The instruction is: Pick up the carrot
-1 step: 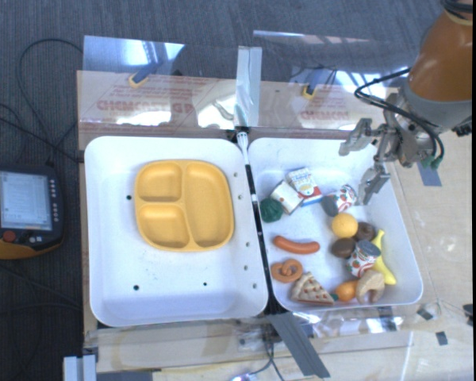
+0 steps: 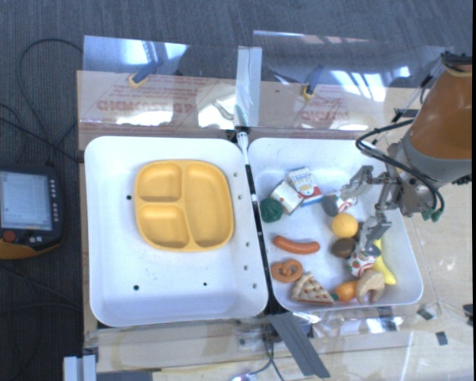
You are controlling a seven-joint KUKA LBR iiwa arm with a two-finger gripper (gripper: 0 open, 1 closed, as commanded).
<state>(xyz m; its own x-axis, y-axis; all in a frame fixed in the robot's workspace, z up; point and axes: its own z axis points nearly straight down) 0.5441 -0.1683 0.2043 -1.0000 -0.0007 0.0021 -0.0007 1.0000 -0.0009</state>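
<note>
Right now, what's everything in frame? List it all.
Shallow white bins: 2, side by side on the bench.
Yellow three-compartment plastic tray: 1, in the left bin.
Orange-red toy sausage: 1, middle of the right bin.
Brown toy pretzel: 1, right bin, near the front.
Toy pizza slice: 1, right bin's front edge.
Round yellow-orange toy fruit: 1, right bin.
Small white printed carton: 1, right bin, rear.
Black handheld controller: 1, far left, outside the bins.
Arm's tool: 1, metal, over the right bin's right side.
</note>
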